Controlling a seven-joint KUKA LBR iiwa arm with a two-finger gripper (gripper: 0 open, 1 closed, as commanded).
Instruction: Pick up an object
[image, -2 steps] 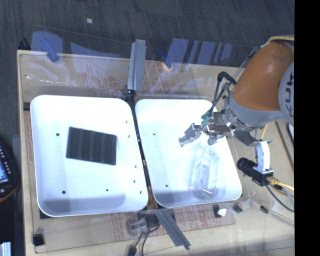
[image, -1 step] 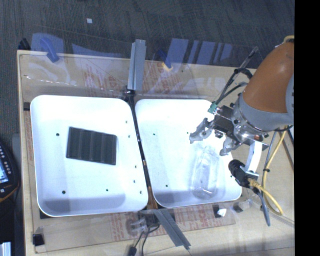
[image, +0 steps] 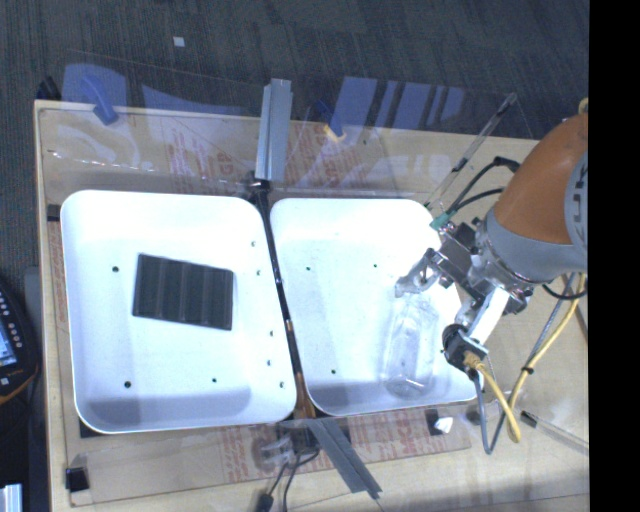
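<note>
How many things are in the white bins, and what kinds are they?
Dark ribbed rectangular mat, lying flat in the left white bin: 1
Clear plastic bottle, lying in the right white bin below the gripper: 1
Total: 2

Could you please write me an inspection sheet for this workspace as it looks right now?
Surface: wooden bench bearing two shallow white bins side by side, left bin and right bin.
Job's things: dark ribbed rectangular pad lying flat in the left bin; clear plastic bottle lying in the right bin near its right wall.
Clutter: nothing seen.
Grippers: gripper over the right bin, just above the bottle's upper end; whether the jaws are open or shut cannot be told.
Cables: black cables and a yellow hose hanging off the arm at the right.
Surroundings: clear plastic screen behind the bins; dark carpet beyond.
</note>
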